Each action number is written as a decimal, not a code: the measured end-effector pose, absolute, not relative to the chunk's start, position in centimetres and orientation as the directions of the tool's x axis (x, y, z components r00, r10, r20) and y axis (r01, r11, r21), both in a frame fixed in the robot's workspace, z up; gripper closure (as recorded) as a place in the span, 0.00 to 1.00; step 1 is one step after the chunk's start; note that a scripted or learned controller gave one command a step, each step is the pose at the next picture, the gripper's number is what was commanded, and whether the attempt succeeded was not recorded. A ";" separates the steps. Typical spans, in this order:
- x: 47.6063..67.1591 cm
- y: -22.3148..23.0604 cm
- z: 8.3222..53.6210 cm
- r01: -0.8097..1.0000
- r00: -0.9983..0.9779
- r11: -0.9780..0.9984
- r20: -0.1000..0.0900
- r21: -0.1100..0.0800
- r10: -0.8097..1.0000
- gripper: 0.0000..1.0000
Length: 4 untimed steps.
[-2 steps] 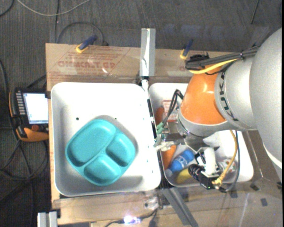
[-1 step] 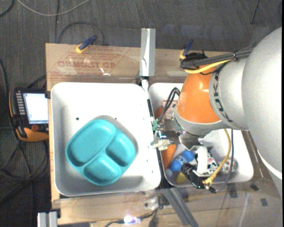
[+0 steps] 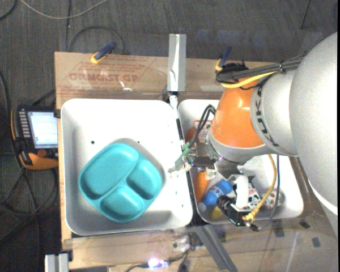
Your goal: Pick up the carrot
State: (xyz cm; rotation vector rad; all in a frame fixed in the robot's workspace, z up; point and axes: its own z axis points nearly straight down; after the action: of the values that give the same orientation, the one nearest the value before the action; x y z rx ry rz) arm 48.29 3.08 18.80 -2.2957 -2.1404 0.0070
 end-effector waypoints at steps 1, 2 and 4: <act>48.3 -4.4 18.3 0.985 0.172 -0.172 -0.003 -0.004 0.985 0.00; 48.4 -9.9 13.6 0.994 0.106 -0.106 -0.001 0.002 0.994 0.00; 50.2 -9.8 10.5 0.998 0.007 -0.006 -0.014 0.061 1.000 0.00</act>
State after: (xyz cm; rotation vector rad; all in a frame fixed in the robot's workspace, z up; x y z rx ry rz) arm 50.20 -9.75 10.53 -2.2667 -2.2514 -0.0528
